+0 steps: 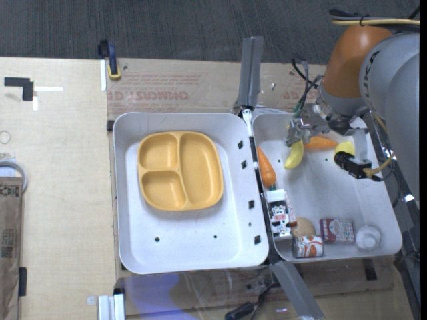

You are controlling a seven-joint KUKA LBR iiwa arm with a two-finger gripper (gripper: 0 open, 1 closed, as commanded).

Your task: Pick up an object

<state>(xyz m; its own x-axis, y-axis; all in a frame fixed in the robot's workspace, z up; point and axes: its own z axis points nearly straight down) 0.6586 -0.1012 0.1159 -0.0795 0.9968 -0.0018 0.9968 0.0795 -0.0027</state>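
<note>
— At the right bin's (383, 209) far end, is the claw (298, 133) clamped on anything?
— Yes, its fingers pinch the top of a yellow banana (294, 155).
— And the banana?
— Short, curved, hanging just below the claw, an orange piece (323, 142) beside it.

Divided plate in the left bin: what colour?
Yellow-orange, plain; the divided plate shows clearly in the camera view.
</note>
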